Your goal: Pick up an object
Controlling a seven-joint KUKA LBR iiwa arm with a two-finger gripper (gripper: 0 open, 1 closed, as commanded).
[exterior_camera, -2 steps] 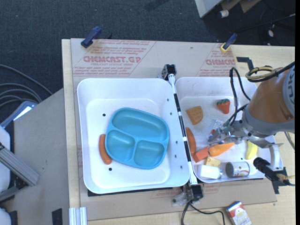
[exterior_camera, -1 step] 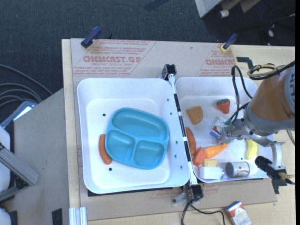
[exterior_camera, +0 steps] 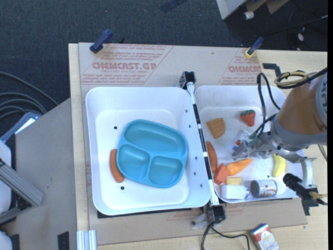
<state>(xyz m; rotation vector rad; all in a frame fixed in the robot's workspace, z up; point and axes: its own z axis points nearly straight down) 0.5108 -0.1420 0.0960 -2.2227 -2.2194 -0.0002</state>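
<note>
2 white bins (exterior_camera: 99,139) on clear-sheeted bench (exterior_camera: 130,66), dark carpet (exterior_camera: 52,14) beyond

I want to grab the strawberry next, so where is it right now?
The strawberry lies in the right bin, near its far wall, to the right of the toast piece.

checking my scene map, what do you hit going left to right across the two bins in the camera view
sausage → blue tray → orange wedge → strawberry → banana
</note>
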